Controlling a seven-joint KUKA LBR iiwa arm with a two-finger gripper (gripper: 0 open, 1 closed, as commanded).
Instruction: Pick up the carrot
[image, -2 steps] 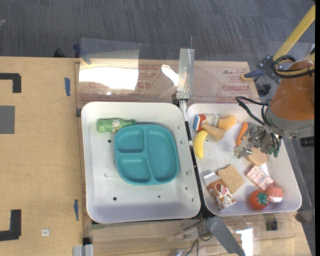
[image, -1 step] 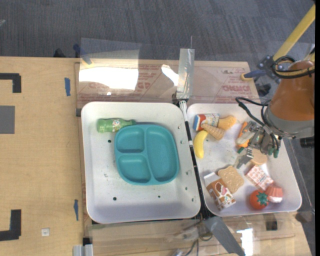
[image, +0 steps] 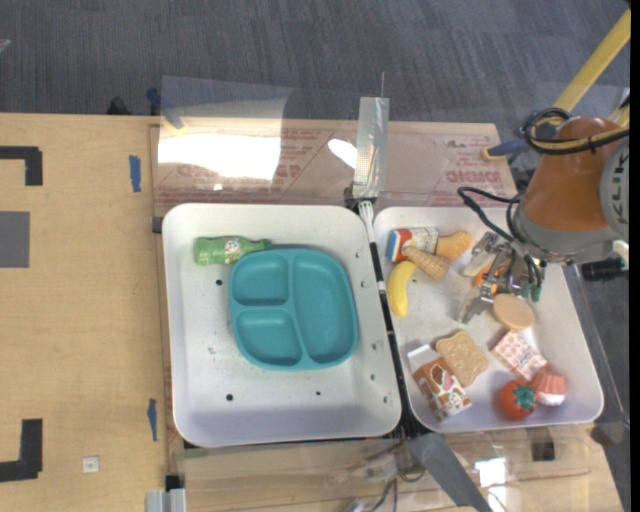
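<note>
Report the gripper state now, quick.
Gripper: over the right bin, among the toy food beside an orange piece that may be the carrot; open or shut cannot be told.

Faint reddish printing runs across the clear plastic sheet (image: 300, 160) at twelve o'clock above the bins, too blurred to read. The small carton (image: 443, 388) at five o'clock and the green bottle (image: 228, 249) at ten o'clock carry labels, illegible as well.
</note>
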